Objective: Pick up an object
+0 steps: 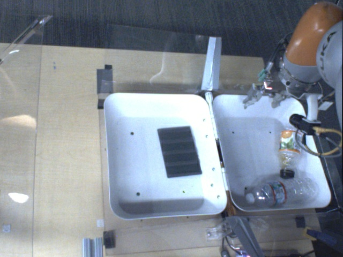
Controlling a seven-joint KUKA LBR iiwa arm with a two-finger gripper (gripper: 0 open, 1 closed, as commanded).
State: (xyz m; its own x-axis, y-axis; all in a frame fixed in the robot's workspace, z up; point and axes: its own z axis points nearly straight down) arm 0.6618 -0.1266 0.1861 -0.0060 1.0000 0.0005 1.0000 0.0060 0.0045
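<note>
Over right bin's [236,123] far edge, gripper [264,96] hangs spread wide, holding nothing; bottle [270,193] lies along its near edge, packet [289,148] by the right edge, black pad [179,151] mid left bin [120,143].

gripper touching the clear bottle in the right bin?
Apart. The camera view shows the gripper over the bin's far edge, the bottle lying by the near wall, bare floor between.

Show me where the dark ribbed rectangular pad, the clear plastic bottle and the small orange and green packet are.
dark ribbed rectangular pad [179,151], camera view, its middle rib.
clear plastic bottle [273,193], camera view, its label band.
small orange and green packet [288,146], camera view, its middle.
</note>
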